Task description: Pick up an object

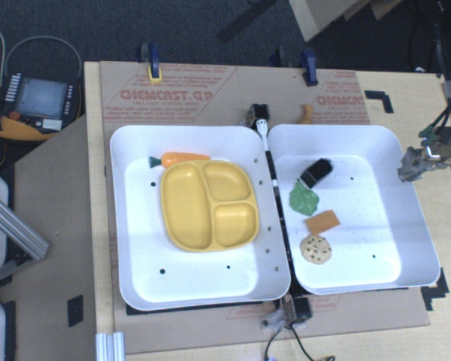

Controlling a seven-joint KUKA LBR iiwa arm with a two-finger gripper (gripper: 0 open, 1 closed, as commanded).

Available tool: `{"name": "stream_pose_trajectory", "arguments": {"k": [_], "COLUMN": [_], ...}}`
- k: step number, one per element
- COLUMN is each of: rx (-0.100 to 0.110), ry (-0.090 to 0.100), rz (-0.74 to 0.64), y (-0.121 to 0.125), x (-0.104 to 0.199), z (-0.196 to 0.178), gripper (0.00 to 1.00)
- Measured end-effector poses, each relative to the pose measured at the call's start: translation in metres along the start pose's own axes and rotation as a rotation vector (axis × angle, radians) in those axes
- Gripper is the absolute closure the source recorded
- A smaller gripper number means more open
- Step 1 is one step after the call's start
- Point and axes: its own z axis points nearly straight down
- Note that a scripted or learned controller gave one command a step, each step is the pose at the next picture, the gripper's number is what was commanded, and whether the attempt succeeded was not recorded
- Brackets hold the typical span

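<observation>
The right bin (376, 269) holds a black block (316, 172), a green leaf-shaped toy (303, 199), an orange-brown cracker (322, 221) and a chocolate-chip cookie (316, 249), clustered near its left wall. My gripper (415, 164) hovers at the right bin's right rim, well to the right of those objects and apart from them. Nothing shows in its grasp. In the left bin (135, 269) a yellow divided plate (209, 204) lies flat, with a toy carrot (182, 158) along its far edge.
Both bins rest on a cardboard sheet (210, 89) held by blue clamps (153, 57) at the back. A handheld screen unit (39, 100) with cables lies off the bench at far left. The right half of the right bin floor is bare white.
</observation>
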Motion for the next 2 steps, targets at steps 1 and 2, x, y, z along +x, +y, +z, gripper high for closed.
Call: {"name": "stream_pose_trajectory", "arguments": {"k": [1,2], "rx": [0.010,0.012], "ry": [0.006,0.007], "rz": [-0.004,-0.004], "y": [0.013,0.012], "x": [0.047,0.103], "z": [0.009,0.027], "gripper": [1.00,1.00]}}
